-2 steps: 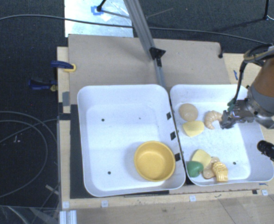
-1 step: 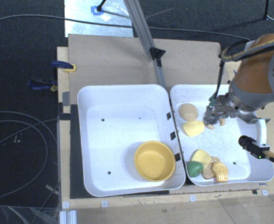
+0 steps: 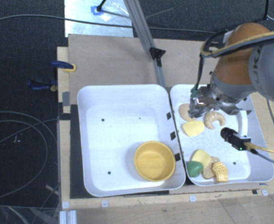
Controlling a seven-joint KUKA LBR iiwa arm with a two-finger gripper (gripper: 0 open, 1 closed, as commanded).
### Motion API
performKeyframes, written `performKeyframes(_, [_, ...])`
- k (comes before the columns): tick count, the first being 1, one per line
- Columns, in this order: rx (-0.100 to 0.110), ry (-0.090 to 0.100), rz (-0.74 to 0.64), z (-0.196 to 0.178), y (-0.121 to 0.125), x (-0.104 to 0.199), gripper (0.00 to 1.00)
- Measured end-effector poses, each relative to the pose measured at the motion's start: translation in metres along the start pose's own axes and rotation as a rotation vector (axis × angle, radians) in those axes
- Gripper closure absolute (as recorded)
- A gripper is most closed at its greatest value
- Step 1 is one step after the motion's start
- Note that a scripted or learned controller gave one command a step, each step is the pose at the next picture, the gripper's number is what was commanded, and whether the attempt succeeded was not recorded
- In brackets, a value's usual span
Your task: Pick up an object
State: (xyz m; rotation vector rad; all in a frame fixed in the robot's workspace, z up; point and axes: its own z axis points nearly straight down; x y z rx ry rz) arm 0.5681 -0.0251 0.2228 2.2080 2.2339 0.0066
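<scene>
brown bench (image 3: 113, 59), two white bins (image 3: 123, 101), dark carpet floor (image 3: 20, 31), cables (image 3: 16, 139)

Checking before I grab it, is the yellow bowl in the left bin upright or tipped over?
Upright. The yellow bowl shows its round open mouth to the camera, sitting in the left bin.

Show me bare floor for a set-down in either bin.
Left bin: most of its floor is bare, all but the near-right corner, where the yellow bowl sits. Right bin: crowded; croissant, yellow pieces, green piece and corn cob cluster under the gripper, leaving a strip along its right wall.
</scene>
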Motion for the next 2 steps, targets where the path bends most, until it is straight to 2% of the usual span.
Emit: performKeyframes(2, [0.0, 0.0, 0.002, 0.01, 0.036, 0.09, 1.0])
